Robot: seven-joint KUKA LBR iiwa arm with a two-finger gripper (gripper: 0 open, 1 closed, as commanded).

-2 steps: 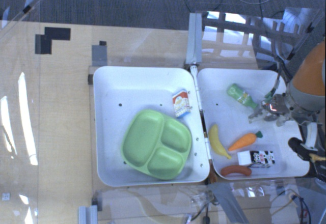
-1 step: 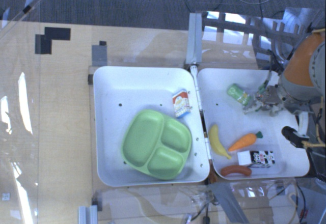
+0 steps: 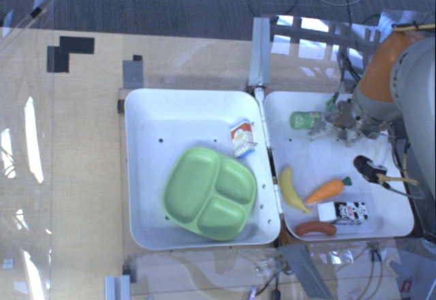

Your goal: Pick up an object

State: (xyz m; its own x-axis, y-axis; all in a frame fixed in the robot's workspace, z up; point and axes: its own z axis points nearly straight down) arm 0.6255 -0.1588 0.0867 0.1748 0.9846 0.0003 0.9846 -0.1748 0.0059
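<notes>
My gripper (image 3: 335, 133) hangs low over the back of the right bin (image 3: 406, 222), fingers spread open with nothing between them. A green bottle-like object (image 3: 302, 119) lies just to its left, close to one fingertip (image 3: 318, 131). Nearer the front of this bin lie a yellow banana (image 3: 293, 190), an orange carrot (image 3: 326, 190), a red sausage (image 3: 315, 228) and a small white carton with black spots (image 3: 350, 211). The left bin (image 3: 146, 155) holds a green divided plate (image 3: 210, 192) and a small red and white carton (image 3: 242, 138).
A metal divider (image 3: 267, 155) separates the two bins. The arm's grey body and orange band (image 3: 381, 73) fill the right bin's back right corner. A metal frame (image 3: 320, 33) stands behind the bins.
</notes>
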